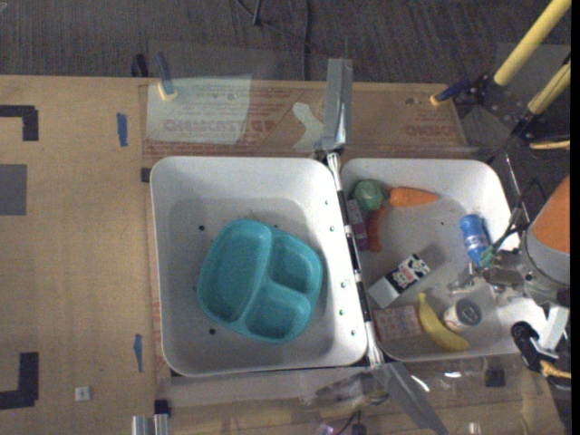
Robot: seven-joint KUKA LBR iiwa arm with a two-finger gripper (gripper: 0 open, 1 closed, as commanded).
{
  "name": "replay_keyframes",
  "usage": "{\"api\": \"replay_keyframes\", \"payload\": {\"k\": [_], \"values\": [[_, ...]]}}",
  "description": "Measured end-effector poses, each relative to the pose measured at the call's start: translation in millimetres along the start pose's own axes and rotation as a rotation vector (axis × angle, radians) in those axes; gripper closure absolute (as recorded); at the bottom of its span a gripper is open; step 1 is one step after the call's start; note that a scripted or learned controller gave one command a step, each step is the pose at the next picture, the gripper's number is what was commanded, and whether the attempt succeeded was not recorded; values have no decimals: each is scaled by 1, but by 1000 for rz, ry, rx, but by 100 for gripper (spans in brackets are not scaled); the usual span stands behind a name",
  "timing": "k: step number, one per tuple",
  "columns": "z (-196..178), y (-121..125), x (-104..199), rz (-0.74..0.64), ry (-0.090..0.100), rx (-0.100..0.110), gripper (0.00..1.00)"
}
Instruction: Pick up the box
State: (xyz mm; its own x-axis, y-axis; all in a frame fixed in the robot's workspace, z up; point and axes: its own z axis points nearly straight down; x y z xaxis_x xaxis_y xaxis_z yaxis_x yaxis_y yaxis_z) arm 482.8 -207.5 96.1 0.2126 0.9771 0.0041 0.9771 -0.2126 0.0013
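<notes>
The gripper [473, 275] hangs low over the right side of the right bin [494, 178], at the end of the grey arm with its orange band [555, 225] coming in from the right edge. Whether it is spread or closed cannot be told; the metal parts there blur together, and nothing can be seen held in it.

Just left of it stands a blue bottle [473, 235], and below it a small round can or lid [468, 313] lies beside a banana [439, 324]. Further left sits the box [406, 277], a small carton with a black-and-white cow pattern, lying tilted on the bin floor near the bin's middle. A flat pinkish packet [395, 321] lies just below it, near but seemingly not touching. A carrot [412, 197] and a green round thing [368, 194] lie toward the far wall, well apart from the box. The left bin [172, 270] holds a teal divided tray [261, 281].

The box looks like light, thin cardboard: stiff enough to grip, but likely to dent under a hard squeeze and smooth enough to slip. The best hold is probably across its two long narrow sides, near the middle, with the gripper turned to match its slant.
</notes>
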Motion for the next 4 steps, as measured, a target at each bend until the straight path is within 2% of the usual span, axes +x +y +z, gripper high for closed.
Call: {"api": "replay_keyframes", "payload": {"k": [1,2,3,4], "values": [[-46,-7,19,-129,-5,0,0],[9,-17,69,75,-7,-6,0],[9,38,58,432,-5,-6,0],[-231,114,48,607,-5,1,0]]}}
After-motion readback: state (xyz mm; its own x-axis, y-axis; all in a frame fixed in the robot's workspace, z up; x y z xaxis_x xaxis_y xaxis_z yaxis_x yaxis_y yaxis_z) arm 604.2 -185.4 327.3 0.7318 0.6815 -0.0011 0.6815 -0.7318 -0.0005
